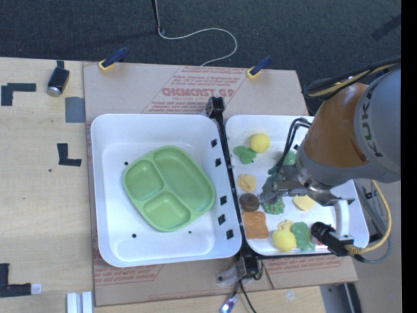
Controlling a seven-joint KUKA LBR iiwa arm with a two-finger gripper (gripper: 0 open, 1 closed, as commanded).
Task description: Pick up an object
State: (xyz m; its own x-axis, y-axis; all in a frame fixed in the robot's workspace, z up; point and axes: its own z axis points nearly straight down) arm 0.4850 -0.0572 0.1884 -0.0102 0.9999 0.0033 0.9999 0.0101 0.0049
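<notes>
Green leafy toy (274,207): located in right bin (281,122), near its middle, directly beneath tool (272,194). Long axis not discernible; partly hidden by tool. Arm (339,135): enters from right, orange band above wrist, wrist angled down and leftward into right bin. Tool state: cannot tell whether spread or pressed together. Nearby in same bin: yellow ball (260,142), brown disc (249,202), orange square piece (255,225), yellow wedge (303,203). Left bin (104,175): contains green divided tray (169,187), lying diagonally.
</notes>
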